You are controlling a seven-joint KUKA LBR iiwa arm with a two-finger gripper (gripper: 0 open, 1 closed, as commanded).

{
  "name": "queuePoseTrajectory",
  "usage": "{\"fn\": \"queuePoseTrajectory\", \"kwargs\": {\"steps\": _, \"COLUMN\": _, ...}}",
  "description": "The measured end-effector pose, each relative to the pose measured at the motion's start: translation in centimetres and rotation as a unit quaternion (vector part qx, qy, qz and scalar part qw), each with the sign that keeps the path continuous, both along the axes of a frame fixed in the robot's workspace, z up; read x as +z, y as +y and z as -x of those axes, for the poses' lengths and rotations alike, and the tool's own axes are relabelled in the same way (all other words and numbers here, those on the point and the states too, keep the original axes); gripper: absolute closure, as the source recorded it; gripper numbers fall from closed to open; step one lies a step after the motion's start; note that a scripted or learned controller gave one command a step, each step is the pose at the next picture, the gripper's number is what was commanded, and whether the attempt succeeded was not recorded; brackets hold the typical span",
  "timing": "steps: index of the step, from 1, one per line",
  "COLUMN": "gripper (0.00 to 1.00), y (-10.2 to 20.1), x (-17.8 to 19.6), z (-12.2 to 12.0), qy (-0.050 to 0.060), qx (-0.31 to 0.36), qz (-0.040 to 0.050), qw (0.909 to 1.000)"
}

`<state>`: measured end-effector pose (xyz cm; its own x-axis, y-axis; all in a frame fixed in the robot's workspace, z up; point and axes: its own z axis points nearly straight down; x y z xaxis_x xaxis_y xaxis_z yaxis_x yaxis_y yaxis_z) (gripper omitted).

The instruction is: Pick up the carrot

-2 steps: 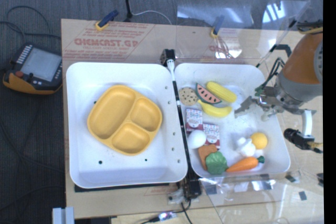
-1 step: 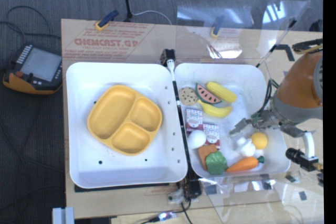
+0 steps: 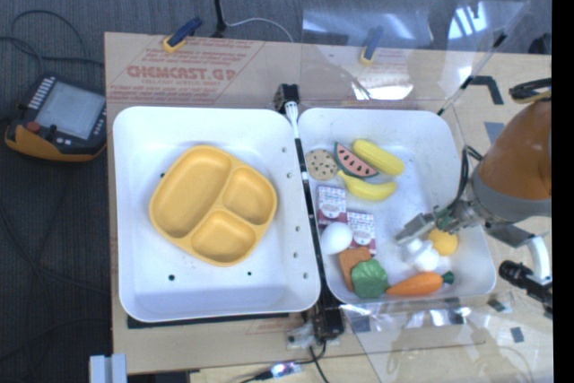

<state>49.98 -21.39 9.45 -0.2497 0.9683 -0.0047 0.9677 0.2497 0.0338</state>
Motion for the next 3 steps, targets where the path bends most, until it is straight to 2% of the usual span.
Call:
{"fn": "queuePoseTrajectory", "kwargs": {"steps": 1, "gripper": 0.0, "y": -0.7, "x": -0.1, "z": 0.6, "qy": 0.003, "qx": 0.158, "qz": 0.0088, "qw": 0.9874}}
{"fn": "queuePoseTrajectory", "kwargs": {"steps": 2, "gripper": 1.0, "y": -0.8, "x": 0.9, "z": 0.3, "qy": 0.0, "qx": 0.157, "qz": 0.0116, "qw": 0.9875}}
{"fn": "queuePoseTrajectory", "kwargs": {"steps": 3, "gripper": 1.0, "y": -0.7, "x": 1.8, "z": 0.2, "qy": -0.001, "qx": 0.156, "qz": 0.0111, "qw": 0.9877}}
